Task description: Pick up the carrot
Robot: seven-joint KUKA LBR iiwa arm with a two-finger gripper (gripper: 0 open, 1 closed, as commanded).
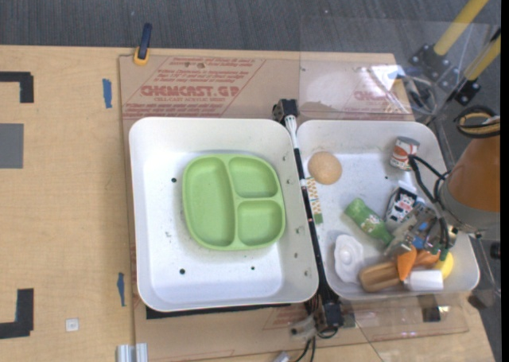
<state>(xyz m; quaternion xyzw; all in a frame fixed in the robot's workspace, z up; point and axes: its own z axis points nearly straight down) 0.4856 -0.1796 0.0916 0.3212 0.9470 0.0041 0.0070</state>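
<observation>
The carrot (406, 263) is a small orange piece lying near the front right corner of the right bin (350, 134). It is wedged between a brown bread roll (378, 274) and a white block (425, 279). My gripper (413, 233) is low in that bin, just behind and above the carrot, with wires and a black-and-white body around it. The arm's orange band (477, 177) sits at the right edge. Whether the gripper touches the carrot cannot be made out.
The right bin also holds a tan ball (324, 167), a small can (404, 152), a green item (366, 217), a white lump (347, 253) and a yellow piece (445, 266). The left bin (151, 217) holds a green divided plate (234, 200).
</observation>
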